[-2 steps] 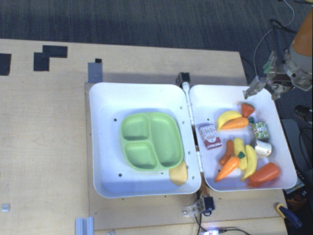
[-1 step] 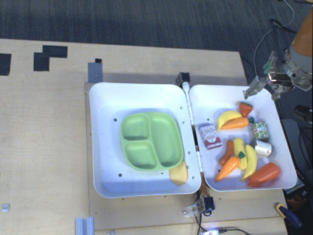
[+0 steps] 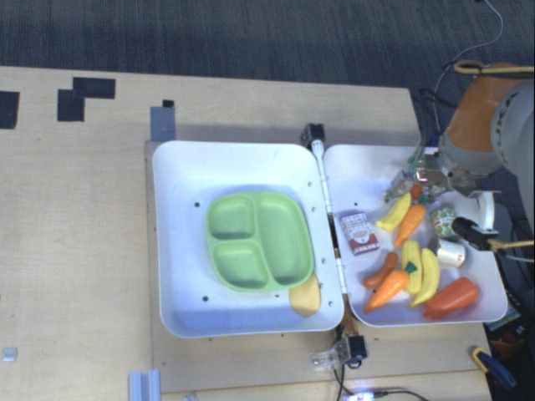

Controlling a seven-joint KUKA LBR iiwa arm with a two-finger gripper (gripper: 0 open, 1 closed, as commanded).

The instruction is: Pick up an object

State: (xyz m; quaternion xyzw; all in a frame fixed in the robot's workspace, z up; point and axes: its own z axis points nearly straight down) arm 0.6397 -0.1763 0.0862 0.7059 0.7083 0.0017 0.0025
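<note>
My gripper [image 3: 413, 183] hangs over the back of the right bin [image 3: 361, 167], under the grey arm with its orange band [image 3: 478, 114]. Just in front of it lie a yellow banana-shaped toy [image 3: 394, 215] and an orange carrot [image 3: 410, 224]. Further forward are a red and white carton [image 3: 358, 230], a second carrot [image 3: 385, 287], a yellow banana [image 3: 426, 274], a red pepper [image 3: 451, 297], a green-labelled can [image 3: 443, 221] and a small white cylinder [image 3: 452, 256]. I see nothing held.
The left bin [image 3: 180, 249] holds a green divided plate [image 3: 259, 239] and a tan-yellow item [image 3: 306, 297] at its front right corner. A raised divider [image 3: 324, 203] separates the bins. Cables trail at the right by the arm.
</note>
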